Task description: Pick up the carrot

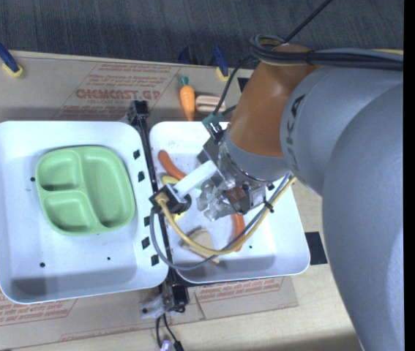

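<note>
**Arm low in the right bin, carrot beyond the far rim**

The grey arm point(353, 174), with its orange band, bulks nearest the camera and hides much of the right bin point(295, 258). Below it the gripper point(222, 196) sits low over that bin's middle, in a tangle of cable and small objects. Whether it is open or closed cannot be told from here, and nothing can be seen held in it.

Two slim orange pieces lie in the same bin, one just beside the gripper on the near side point(238, 229) and one towards the far left corner point(171, 163). What they are is unclear.

In the left bin point(2, 196) a green divided plate point(86, 189) lies flat.

Farthest back, outside both bins, the carrot point(186, 102) rests on the cardboard just past the right bin's far rim, green stub pointing away. It looks like a light, stiff toy with a smooth, tapering skin that is probably slippery. The thick upper half, gripped across its width, seems the safest hold, as the narrow tip would likely squirt out.
</note>
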Robot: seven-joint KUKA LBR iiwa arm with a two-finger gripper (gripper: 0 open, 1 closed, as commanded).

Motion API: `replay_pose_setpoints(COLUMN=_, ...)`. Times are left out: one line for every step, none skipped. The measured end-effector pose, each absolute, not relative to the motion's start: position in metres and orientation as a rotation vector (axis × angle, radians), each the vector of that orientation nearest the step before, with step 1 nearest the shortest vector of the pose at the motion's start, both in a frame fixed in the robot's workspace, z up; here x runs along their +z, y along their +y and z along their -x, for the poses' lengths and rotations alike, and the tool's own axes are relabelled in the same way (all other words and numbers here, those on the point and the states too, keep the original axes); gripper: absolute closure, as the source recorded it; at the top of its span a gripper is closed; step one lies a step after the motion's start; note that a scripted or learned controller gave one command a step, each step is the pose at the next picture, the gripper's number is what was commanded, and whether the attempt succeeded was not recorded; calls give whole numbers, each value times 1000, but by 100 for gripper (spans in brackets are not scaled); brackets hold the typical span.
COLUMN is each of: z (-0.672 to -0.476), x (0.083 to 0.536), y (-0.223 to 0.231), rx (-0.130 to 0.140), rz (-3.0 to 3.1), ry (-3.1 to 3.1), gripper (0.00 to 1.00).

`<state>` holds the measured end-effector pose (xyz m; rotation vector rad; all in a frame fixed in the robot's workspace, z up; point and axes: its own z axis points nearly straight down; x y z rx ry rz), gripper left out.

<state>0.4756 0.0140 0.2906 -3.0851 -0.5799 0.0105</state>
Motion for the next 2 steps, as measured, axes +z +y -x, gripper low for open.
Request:
replay_pose_setpoints(z=-476, x=314, y=-32, rx=5, rz=2886, ry=-1238, gripper=100)
replay_pose_setpoints(z=-477, x=358, y=-86, rx=3, rz=2620, ry=-1732, gripper=100)
